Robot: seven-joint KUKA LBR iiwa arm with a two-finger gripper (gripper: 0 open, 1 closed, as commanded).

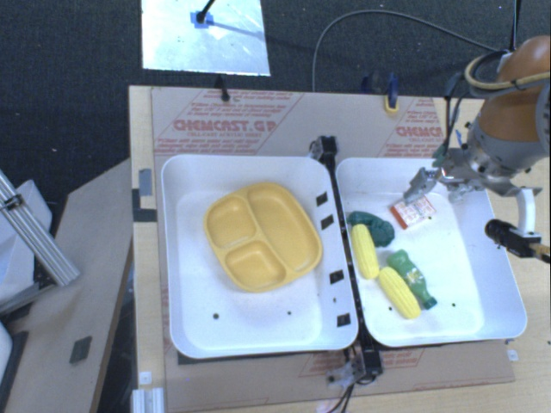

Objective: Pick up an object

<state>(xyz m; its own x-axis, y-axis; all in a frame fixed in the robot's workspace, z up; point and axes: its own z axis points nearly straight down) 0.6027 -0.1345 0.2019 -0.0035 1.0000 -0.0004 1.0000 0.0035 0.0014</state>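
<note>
Ridged yellow corn cob [365,250], oblong

In the right bin I see two yellow corn cobs [365,249] [399,292] lying slantwise, a dark green vegetable [372,224] at their upper end, a green piece [415,278] alongside, and a small red-and-white packet [411,212] toward the upper middle.

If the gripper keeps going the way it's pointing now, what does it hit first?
Most likely the small red and white packet. The gripper points down and to the view's left, with the packet just below its tip in the right bin. Height above the packet is unclear from this slanted view.
</note>
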